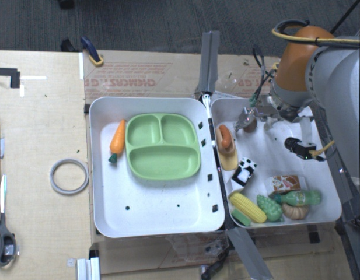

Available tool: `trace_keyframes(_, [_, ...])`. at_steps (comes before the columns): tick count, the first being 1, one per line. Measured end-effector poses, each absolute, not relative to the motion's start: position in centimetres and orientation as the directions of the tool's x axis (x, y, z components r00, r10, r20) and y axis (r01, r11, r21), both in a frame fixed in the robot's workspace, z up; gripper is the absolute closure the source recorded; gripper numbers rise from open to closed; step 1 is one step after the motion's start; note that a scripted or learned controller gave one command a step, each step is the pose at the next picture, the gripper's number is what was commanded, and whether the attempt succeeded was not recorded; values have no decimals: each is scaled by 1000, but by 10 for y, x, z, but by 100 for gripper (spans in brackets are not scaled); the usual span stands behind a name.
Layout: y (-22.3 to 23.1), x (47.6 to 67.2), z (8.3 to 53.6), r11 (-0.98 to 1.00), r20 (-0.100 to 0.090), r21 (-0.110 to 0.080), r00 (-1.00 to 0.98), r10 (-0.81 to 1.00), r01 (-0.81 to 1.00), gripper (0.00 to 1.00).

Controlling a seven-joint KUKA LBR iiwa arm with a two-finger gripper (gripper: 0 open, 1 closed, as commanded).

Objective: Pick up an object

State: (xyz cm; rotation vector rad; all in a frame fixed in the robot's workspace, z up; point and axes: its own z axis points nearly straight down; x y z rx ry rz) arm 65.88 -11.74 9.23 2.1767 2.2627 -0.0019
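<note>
The hand (247, 121) hangs in the right bin (325, 214), whether open or closed unclear, nothing visibly held. A hot dog (226, 137) lies just at its eight o'clock; toys cluster near six.

A robotics lab: plywood bench (39, 133) (tape marks, scissors (3, 238)) bearing two white bins (101, 174) of toy food.

One fixed camera is looking down at a slant from above the bench (39, 133), taking in both white bins (104, 174), arm (320, 57) entering at frame right.
</note>
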Motion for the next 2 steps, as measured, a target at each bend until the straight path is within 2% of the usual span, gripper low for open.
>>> trace_keyframes(1, [-118, 659, 102, 40, -4, 2, -40, 999, 999, 100])
trace_keyframes(2, [-60, 659, 193, -2, -1, 1, 2, 1000, 1000, 100])
